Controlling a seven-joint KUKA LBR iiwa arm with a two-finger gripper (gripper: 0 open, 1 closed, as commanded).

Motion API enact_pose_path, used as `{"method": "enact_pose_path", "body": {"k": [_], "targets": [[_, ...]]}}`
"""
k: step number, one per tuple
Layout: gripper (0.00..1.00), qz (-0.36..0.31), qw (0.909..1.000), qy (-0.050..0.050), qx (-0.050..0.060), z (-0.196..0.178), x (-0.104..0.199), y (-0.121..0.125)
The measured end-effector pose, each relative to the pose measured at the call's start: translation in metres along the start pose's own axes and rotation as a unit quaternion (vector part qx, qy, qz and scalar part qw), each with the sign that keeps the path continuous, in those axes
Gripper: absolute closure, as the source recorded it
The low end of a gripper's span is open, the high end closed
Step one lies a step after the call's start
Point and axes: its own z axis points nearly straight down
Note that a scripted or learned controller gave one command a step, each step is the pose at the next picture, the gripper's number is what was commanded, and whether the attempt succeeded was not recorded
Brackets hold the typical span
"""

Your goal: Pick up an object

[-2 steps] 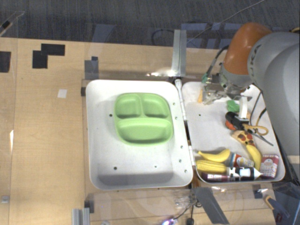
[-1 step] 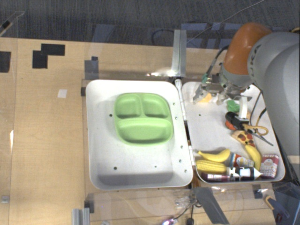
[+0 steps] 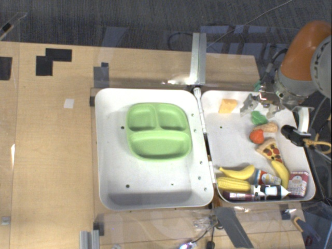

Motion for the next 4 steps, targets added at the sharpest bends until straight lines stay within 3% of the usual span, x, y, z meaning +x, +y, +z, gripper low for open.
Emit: {"method": "enact_pose_path", "body": {"k": [1,2,3,4], "targets": [[0.0,-0.05,0.9987,0.0,-0.001,0.069,-0.022,0.038],[0.0,-0.289,0.9574,0.001,0.004,0.059,-0.027,0.035],[0.0,-0.24,0.9706,-0.002,-0.006,0.064,-0.005,-0.002],[0.0,-0.145,0.9894,0.001,0.0,0.054,0.008,-0.019]]}}
